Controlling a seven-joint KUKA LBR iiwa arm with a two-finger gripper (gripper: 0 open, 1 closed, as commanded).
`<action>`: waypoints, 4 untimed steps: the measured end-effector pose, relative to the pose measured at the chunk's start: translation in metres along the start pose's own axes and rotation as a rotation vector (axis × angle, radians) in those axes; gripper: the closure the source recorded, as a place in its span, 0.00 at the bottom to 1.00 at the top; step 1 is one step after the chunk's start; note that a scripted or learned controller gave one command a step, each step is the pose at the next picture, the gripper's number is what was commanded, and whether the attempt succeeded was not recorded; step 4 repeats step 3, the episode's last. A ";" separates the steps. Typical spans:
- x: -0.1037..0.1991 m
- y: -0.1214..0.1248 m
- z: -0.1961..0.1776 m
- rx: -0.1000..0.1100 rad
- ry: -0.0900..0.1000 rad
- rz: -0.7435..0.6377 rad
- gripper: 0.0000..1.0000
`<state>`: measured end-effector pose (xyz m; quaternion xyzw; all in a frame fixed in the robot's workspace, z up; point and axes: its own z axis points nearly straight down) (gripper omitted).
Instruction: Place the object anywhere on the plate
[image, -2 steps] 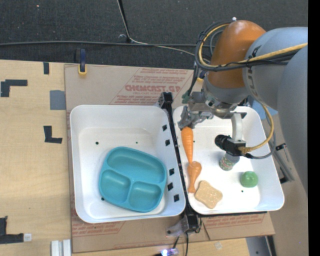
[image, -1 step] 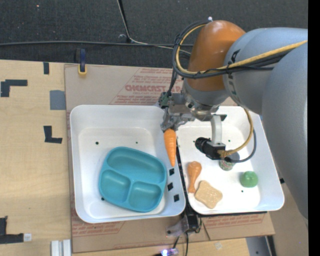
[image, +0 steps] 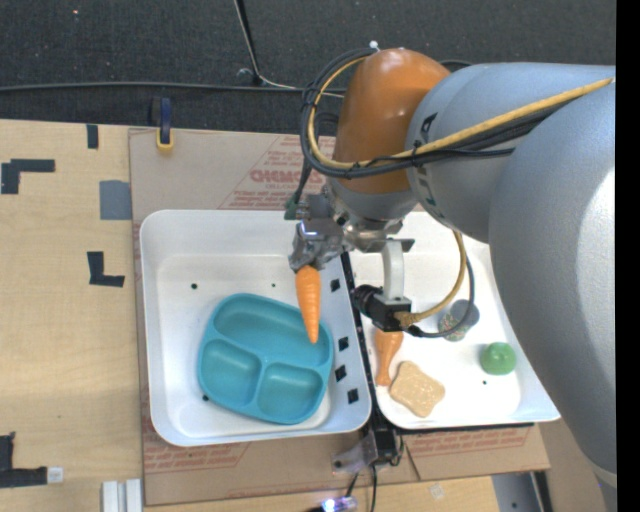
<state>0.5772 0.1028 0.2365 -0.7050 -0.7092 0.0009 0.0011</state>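
A: Biggest first?
B: Grey arm (image: 520, 190), reaching in from the right, orange band (image: 385, 110) above the wrist, yellow and black cables looping round it.
A: Next down?
B: Two shallow white bins side by side on cardboard: left bin (image: 170, 300) and right bin (image: 520, 395), touching along the middle wall.
A: Inside the left one?
B: Blue plate (image: 245, 365) with three compartments, lying low and toward the right of that bin.
A: And the gripper?
B: Gripper (image: 305, 262) hanging over the left bin's right side, just beside the dividing wall. Fingers pinching the thick top end of a carrot (image: 309, 305).
A: Carrot's pose?
B: Hanging nearly upright, tip downward, lined up over the plate's upper right rim. Touching the plate or not: cannot tell.
A: Right bin contents?
B: Second carrot (image: 385, 355) against the middle wall, partly hidden by a black fitting. Tan cracker-like piece (image: 416, 389) just beside its lower end. Green ball (image: 498, 357) farther right, apart from both. Small grey round item (image: 458, 318) above the ball, too dim to identify.
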 end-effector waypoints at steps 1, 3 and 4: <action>0.034 0.001 0.023 0.002 -0.001 0.001 1.00; 0.024 -0.001 0.005 -0.001 -0.001 0.004 0.00; 0.024 -0.001 0.005 -0.001 -0.001 0.004 0.00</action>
